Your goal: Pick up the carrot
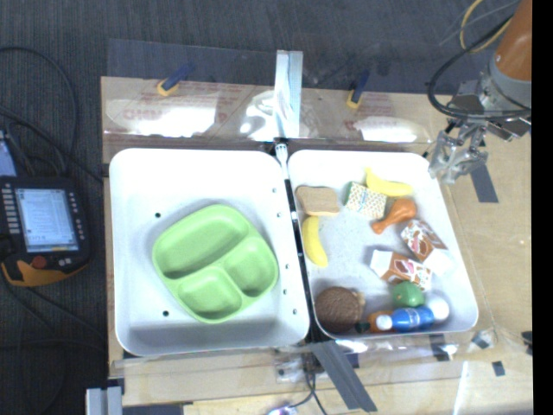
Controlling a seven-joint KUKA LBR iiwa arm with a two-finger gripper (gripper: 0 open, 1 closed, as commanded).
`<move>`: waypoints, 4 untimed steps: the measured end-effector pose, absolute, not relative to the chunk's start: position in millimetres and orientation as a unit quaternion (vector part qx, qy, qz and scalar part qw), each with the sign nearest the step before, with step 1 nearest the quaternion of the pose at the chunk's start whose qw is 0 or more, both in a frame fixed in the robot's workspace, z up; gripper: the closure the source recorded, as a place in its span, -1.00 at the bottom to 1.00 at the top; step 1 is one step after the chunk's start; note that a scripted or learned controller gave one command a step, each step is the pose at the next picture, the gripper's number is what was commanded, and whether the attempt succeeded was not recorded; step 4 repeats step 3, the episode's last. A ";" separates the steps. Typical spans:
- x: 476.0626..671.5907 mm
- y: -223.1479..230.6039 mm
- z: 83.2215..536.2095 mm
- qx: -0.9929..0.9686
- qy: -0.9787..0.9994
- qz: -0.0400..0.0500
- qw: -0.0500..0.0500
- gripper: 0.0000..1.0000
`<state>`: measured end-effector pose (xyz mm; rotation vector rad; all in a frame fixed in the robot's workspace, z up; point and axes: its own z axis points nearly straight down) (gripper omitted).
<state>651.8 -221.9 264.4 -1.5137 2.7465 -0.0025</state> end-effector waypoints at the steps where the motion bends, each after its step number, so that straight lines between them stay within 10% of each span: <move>1: 644.7 -221.2 270.3 -0.635 0.772 0.000 0.003 1.00; 2: 669.7 -221.8 305.4 -0.722 0.692 0.000 0.003 1.00; 3: 596.4 -212.0 226.7 -0.776 0.630 0.005 0.001 1.00; 4: 596.4 -212.0 226.7 -0.776 0.630 0.005 0.001 1.00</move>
